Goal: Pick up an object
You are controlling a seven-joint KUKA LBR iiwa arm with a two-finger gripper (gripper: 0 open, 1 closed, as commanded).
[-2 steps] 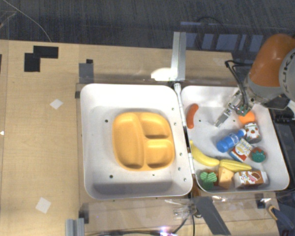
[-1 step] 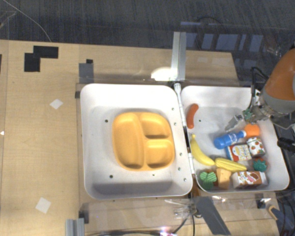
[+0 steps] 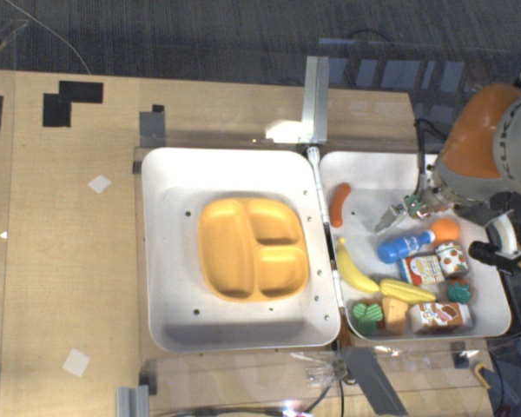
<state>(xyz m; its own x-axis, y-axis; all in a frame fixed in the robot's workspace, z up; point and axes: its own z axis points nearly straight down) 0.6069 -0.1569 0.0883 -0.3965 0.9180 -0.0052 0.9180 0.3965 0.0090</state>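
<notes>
Right of centre in the frame, the right-hand white bin (image 3: 365, 174) holds the loose stock, with the gripper (image 3: 398, 214) low over its upper middle, fingers parted a little around bare bin floor and nothing between them. Arm (image 3: 491, 150): grey, orange band above the wrist, entering from the upper right edge. Blue bottle (image 3: 406, 247): lying flat just below the gripper, long axis running left to right with a slight upward tilt, white cap at the right end, close to but apart from the fingertips. Orange ball-like item (image 3: 446, 229): touching the bottle's cap end. Red sausage (image 3: 339, 204): near the bin's left wall, long axis nearly vertical in the frame, leaning slightly right at the top. Banana (image 3: 353, 270): below the sausage, curving from upper left down to lower right. Yellow corn cob (image 3: 406, 291): just right of the banana's lower end, axis sloping gently down to the right. Small printed cartons (image 3: 427, 269): two or three, at the bin's lower right, beside the bottle's underside; labels too small to read. Green leafy item (image 3: 366, 313): lower left corner of this bin. Left-hand white bin (image 3: 169, 233): centre of the frame, carrying a yellow divided tray (image 3: 252, 248) with three compartments, set squarely in the middle.
</notes>
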